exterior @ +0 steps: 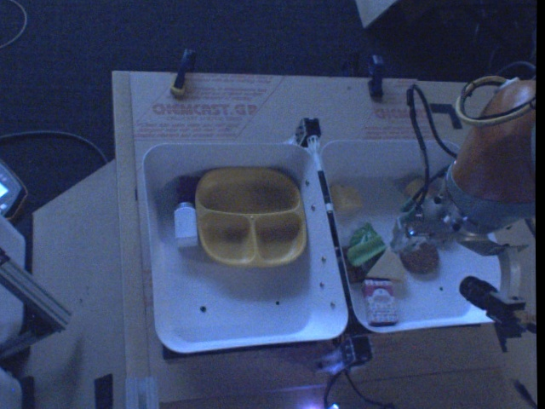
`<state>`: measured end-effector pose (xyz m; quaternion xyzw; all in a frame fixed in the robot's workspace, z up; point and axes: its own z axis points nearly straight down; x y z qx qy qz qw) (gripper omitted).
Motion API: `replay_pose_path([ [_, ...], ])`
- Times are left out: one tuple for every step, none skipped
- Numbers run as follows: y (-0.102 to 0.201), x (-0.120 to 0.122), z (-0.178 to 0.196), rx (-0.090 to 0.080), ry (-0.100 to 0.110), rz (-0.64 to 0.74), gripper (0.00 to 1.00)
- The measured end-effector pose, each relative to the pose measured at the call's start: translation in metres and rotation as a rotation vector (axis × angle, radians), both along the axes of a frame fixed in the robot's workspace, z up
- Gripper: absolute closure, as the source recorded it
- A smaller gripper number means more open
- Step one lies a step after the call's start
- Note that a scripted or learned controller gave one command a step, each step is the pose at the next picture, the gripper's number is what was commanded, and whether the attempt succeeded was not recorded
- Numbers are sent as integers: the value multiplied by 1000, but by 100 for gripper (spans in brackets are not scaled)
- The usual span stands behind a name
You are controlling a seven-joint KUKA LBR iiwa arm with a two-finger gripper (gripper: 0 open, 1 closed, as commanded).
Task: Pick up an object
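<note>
My gripper (415,234) hangs low in the right bin (443,313), under the orange-banded wrist, just above a round brown object (420,259). A green crumpled packet (366,245) lies to its left near the divider. A red and white box (381,301) sits at the bin's front. A pale yellow piece (346,198) rests at the back left of that bin. Another small yellowish item (415,186) shows behind the cables. The dim light hides how the gripper's tips stand.
The left bin (213,313) holds a yellow sectioned plate (250,216) and a small white bottle (185,223) beside it. Black cables (423,135) loop from the arm over the right bin's back. Clamps (181,73) sit on the bench's far edge.
</note>
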<state>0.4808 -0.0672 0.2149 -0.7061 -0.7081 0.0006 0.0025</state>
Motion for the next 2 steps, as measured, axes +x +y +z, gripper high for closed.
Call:
replay_pose_path([
  [-8, 3, 21, -4, -8, -2, 100],
  [1, -4, 14, -2, -2, -2, 100],
])
